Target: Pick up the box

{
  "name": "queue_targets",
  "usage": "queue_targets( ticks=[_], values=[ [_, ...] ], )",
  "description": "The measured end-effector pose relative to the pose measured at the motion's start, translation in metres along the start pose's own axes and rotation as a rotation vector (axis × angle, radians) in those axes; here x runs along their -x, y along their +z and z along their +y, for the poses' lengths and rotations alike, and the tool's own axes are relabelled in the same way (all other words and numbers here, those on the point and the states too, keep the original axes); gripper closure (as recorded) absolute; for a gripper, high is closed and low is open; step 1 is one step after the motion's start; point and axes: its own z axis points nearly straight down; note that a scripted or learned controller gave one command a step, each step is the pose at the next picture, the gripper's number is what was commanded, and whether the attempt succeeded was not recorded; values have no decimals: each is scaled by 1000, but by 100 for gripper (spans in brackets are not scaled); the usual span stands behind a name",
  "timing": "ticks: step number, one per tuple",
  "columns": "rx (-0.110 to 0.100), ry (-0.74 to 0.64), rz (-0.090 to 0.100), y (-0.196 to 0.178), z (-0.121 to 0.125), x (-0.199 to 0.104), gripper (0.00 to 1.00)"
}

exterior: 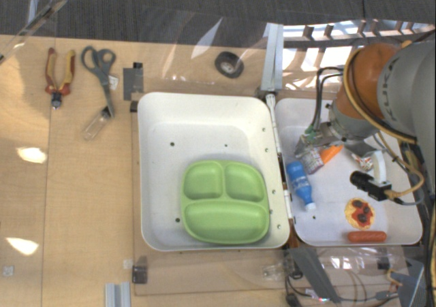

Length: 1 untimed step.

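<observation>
Where the right bin sits, end effector low inside.

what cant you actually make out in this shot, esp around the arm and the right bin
- Gripper: camera view, too small and cluttered to tell how it stands.
- The box: camera view, nothing in the right bin reads clearly as one; the arm covers the bin's upper right part.
- Small items near the blue bottle: crumpled and tiny, so unidentifiable.
- Hot dog and pizza slice: small, probably toys.
</observation>
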Motion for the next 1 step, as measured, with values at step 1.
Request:
queue_targets(
  ticks=[1],
  values=[
    [-15, -9, 9, -85, 5, -48, 100]
  ],
)
